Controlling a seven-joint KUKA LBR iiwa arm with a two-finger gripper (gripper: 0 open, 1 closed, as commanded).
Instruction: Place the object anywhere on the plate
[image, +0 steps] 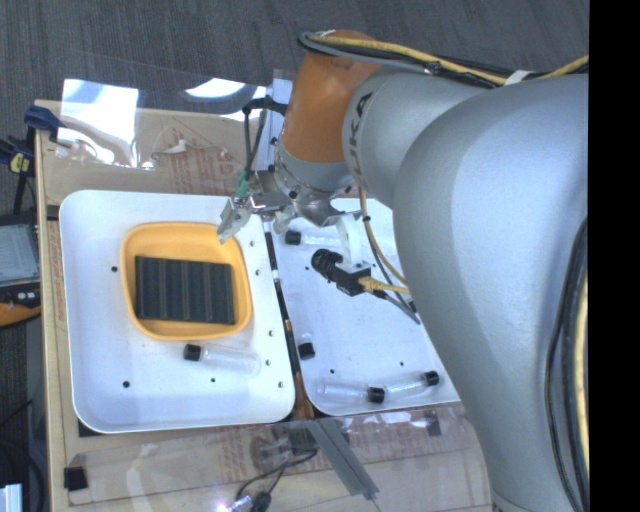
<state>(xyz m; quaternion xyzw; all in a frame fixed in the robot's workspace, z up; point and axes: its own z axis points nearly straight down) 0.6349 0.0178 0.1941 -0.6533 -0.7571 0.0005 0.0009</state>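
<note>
gripper (232, 222) at upper centre over plate's (140, 320) top-right rim | fingers: we cannot tell | vial (218, 355) lies below plate in left bin (90, 390) | we should descend onto it squarely

A wooden bench (200, 455) with a pale, worn top stands on dark grey carpet (150, 40). Bright light glares off clear plastic sheeting (100, 120) at its far edge. Dark cables (255, 495) trail along the near edge.
</note>
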